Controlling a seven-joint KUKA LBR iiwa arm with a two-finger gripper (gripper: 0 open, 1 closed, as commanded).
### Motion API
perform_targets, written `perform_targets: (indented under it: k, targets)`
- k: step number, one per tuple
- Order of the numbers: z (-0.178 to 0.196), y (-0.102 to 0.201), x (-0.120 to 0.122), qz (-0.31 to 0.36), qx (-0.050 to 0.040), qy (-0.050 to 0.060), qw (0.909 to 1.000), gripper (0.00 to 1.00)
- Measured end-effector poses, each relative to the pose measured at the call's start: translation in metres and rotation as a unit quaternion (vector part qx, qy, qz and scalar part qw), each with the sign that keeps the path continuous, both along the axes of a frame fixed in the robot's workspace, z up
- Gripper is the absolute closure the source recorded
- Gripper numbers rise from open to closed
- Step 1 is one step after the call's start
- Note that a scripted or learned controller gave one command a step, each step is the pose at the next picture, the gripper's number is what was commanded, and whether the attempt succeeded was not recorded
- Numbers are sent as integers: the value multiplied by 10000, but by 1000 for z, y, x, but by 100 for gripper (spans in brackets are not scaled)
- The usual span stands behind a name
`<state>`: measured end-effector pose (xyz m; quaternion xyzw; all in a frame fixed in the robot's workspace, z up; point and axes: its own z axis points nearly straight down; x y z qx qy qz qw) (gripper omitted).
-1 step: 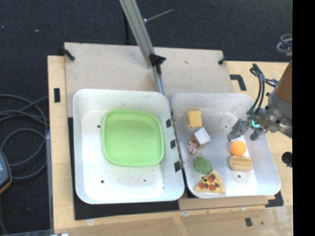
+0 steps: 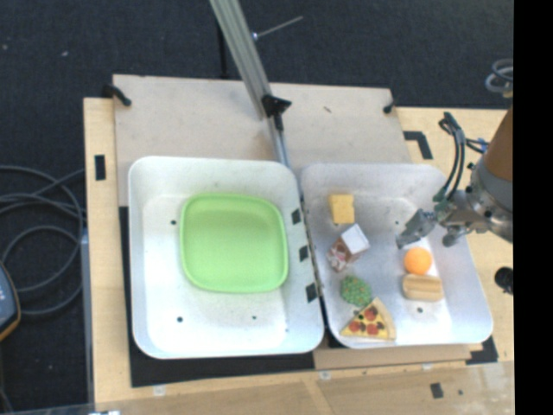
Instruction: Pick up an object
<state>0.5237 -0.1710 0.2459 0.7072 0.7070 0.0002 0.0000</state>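
Dark carpet with loose cables surrounds a pale wooden bench (image 2: 346, 115) bearing two white bins; the left bin (image 2: 155, 232) holds a green plate (image 2: 233, 242); the right bin (image 2: 449, 318) holds the small objects. Taking the orange ball (image 2: 418, 259) as landmark: a tan block (image 2: 422, 288) touches it from the near side; a pizza slice (image 2: 370, 321) and a green broccoli piece (image 2: 354, 290) lie to its left and nearer the front; a white-and-brown cube (image 2: 349, 245) and a yellow block (image 2: 342, 207) sit well left, toward the back. The gripper (image 2: 430, 229) hovers just behind the ball, its fingers apparently spread, nothing between them. I judge this the approach step; the next move calls for shifting slightly forward over the ball, descending, then closing.
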Motion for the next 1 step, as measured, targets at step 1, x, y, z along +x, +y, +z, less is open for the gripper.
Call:
perform_targets:
  k: [1]
  targets:
    - [-57,-7,5,-4,2,23,10000,0]
